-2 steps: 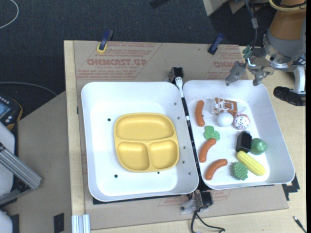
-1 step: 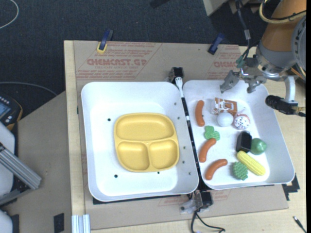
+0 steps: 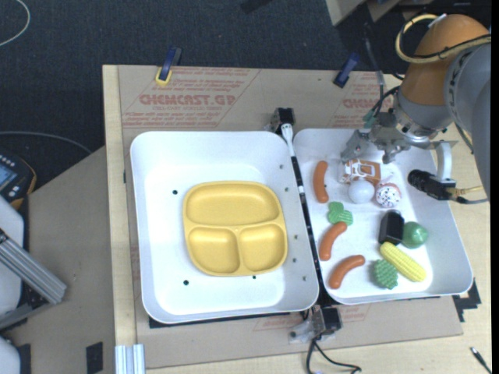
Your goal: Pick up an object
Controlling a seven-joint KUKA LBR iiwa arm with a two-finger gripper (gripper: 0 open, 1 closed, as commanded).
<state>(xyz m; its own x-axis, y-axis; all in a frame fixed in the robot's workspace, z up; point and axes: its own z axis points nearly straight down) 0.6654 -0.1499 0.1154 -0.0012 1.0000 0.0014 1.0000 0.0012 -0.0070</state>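
The gripper [image 3: 365,156] hangs low over the right bin [image 3: 460,244] in the upper right of the frame, just above a white ball [image 3: 360,191] among toy sausages and corn (its grip cannot be told), evidently positioned to pick. The yellow tray [image 3: 234,226] fills the left bin [image 3: 152,232].

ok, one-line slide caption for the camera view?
End effector low over toy food in right bin; yellow tray in left bin.
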